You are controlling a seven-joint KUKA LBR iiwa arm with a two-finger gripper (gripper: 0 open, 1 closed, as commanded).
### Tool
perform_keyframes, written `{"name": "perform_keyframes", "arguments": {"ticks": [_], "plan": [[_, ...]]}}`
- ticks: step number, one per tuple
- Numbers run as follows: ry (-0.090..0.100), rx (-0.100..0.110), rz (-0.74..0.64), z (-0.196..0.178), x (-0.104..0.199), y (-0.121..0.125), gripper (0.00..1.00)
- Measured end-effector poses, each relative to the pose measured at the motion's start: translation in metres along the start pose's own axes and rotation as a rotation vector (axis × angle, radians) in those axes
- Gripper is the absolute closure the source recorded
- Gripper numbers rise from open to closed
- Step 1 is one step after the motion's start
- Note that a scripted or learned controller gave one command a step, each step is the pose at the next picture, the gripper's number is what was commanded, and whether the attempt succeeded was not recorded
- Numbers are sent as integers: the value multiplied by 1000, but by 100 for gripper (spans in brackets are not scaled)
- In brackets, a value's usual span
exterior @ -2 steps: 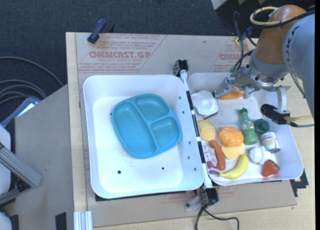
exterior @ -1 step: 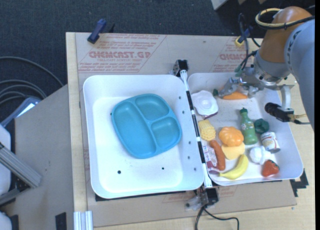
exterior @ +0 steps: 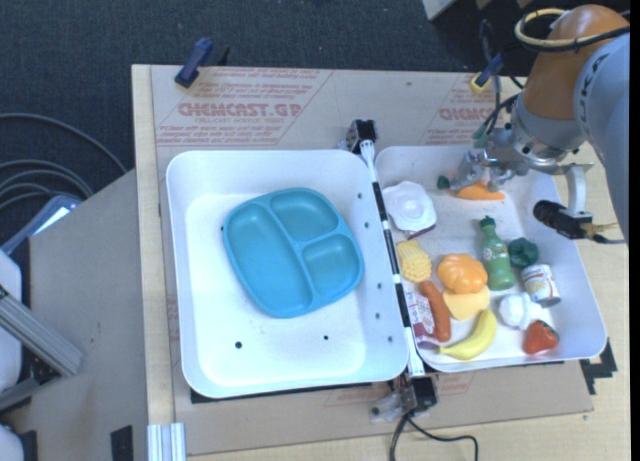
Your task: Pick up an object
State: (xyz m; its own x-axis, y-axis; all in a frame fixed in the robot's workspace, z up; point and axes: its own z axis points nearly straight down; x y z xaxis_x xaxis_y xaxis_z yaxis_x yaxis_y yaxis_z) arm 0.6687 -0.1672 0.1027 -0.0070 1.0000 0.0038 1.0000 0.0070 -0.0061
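My gripper (exterior: 482, 169) hangs low over the far end of the right bin (exterior: 590, 319). Directly under it, an orange toy carrot (exterior: 481, 191) lies on the bin floor, so close that I cannot tell whether they touch. Further forward in the same bin sit a white cup (exterior: 410, 207), a corn cob (exterior: 413, 261), an orange pepper (exterior: 462, 271), a green bottle (exterior: 493, 252), a dark green vegetable (exterior: 522, 251) and a small can (exterior: 540, 282). Nearest the front lie a sausage (exterior: 432, 307), a banana (exterior: 470, 339) and a red strawberry (exterior: 540, 337).
The left bin (exterior: 200, 329) holds a blue divided plate (exterior: 293, 251). Black clips (exterior: 362, 133) join the two bins along the middle wall. A blue clamp (exterior: 194, 62) sits at the bench's far left corner. Bare floor shows in the right bin's far right part.
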Motion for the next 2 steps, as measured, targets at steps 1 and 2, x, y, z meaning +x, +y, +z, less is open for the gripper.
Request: {"name": "perform_keyframes", "arguments": {"ticks": [1, 2], "plan": [[-3, -8, 6, -110, 67, -2, 100], [-4, -7, 6, -110, 67, -2, 0]]}}
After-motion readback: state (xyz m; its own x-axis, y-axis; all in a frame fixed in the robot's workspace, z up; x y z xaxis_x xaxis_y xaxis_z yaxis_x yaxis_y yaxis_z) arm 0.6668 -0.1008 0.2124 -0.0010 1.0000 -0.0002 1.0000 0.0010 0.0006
